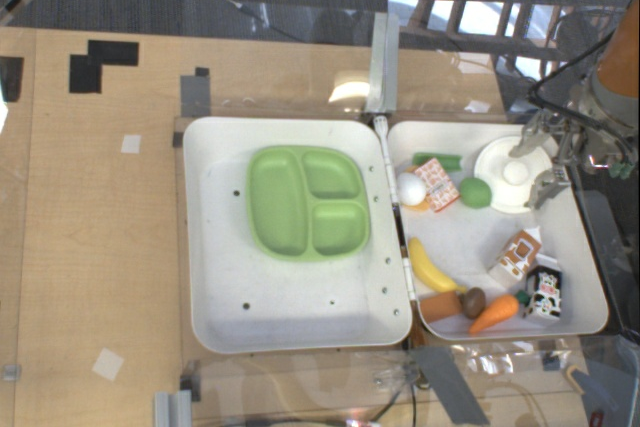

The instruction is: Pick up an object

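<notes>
My gripper hangs over the far right corner of the right bin, its fingers spread open above a white plate with nothing between them. In that bin lie a green ball, a white egg, a small red-and-white carton, a green vegetable, a banana, a brown carton, a black-and-white milk carton, a carrot, a brown round item and an orange sausage-like piece.
The left bin holds a green divided tray. A metal divider post stands between the bins at the back. Cables and the arm's body crowd the right edge.
</notes>
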